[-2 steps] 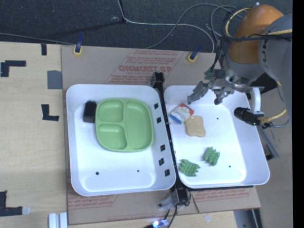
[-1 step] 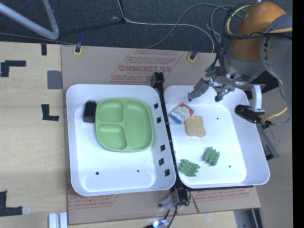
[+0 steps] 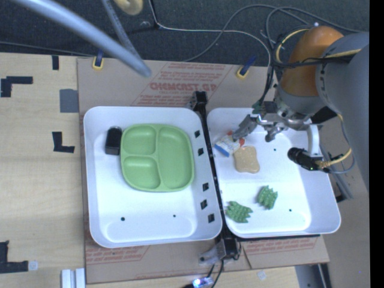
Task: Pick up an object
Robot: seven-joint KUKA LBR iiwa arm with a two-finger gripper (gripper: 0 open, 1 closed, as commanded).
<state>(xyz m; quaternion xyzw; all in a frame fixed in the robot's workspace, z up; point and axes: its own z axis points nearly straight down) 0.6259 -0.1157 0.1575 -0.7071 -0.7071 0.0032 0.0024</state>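
Observation:
In the right bin [image 3: 312, 218] a tan, flat lump [image 3: 246, 159] lies near the middle. Beside it, against the bin's left wall, is a small white, blue and red item [image 3: 223, 146]. Two green, leafy pieces [image 3: 267, 197] [image 3: 238, 211] lie toward the front. My gripper [image 3: 257, 132] hangs over the back of this bin, just above and behind the tan lump. Its fingers are spread open, one finger [image 3: 243, 128] pointing toward the small white item. Nothing sits between them.
The left bin [image 3: 99, 209] holds a green divided plate [image 3: 158, 158] and a small black block [image 3: 113, 141] at the plate's left. A black clip strip [image 3: 207, 161] runs between the bins. Cables [image 3: 240, 23] trail behind the bench.

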